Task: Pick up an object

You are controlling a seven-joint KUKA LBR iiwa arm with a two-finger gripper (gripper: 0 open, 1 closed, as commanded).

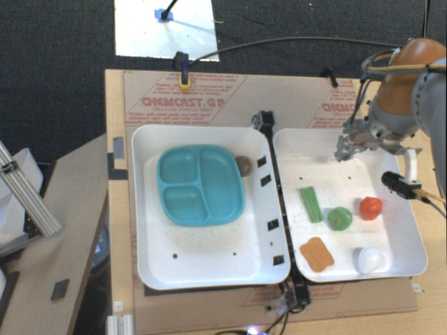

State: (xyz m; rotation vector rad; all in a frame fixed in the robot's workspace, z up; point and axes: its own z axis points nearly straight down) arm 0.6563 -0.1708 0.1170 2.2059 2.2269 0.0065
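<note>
Inside the left bin [150, 257], a teal tray [201, 185].

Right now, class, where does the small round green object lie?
The small round green object lies in the right bin, between the green stick and the red object.

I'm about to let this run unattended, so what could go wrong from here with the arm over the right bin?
The gripper sits near the right bin's far wall, well away from the objects, so a straight descent would likely close on nothing.

The green stick, green ball and red ball lie close together; going for one may nudge another.

The white ball nearly matches the bin, lies near its corner, and could roll from the fingers.
</note>
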